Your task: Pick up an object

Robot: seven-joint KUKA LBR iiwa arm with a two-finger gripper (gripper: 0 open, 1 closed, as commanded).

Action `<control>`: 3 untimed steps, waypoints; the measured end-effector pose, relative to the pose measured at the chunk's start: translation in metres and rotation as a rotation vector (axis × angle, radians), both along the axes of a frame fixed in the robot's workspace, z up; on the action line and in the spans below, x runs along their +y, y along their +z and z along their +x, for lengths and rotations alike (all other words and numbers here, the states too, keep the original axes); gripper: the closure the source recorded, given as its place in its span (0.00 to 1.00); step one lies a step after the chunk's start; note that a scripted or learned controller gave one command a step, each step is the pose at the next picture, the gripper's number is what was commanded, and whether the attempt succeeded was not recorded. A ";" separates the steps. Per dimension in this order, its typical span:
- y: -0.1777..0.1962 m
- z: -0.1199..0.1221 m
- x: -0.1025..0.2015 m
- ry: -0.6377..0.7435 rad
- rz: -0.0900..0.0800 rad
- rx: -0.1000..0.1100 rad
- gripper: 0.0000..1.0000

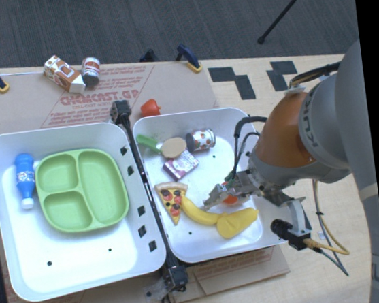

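I see the gripper (223, 194) low in the right bin (252, 242), beside the banana (198, 213) and something small and red (231, 200); its grip I cannot tell.

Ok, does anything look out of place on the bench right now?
Three items sit outside the bins on the cardboard behind them: a small carton and a can near the back edge, and a red piece just past the right bin's rim. Nothing looks spilled.
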State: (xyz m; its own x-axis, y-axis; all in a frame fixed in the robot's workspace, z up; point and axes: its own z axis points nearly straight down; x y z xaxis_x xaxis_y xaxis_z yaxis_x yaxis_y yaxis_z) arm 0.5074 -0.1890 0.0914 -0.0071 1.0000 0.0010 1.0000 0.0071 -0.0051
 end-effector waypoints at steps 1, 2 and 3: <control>0.010 0.001 0.000 0.007 -0.001 0.000 1.00; 0.000 -0.031 -0.004 0.001 0.000 -0.001 1.00; 0.025 0.045 0.007 -0.002 0.000 -0.004 1.00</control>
State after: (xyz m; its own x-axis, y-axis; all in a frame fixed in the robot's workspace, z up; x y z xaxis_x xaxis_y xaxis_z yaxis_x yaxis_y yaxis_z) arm 0.5524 -0.1824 0.1164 -0.0055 1.0000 0.0010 1.0000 0.0055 -0.0007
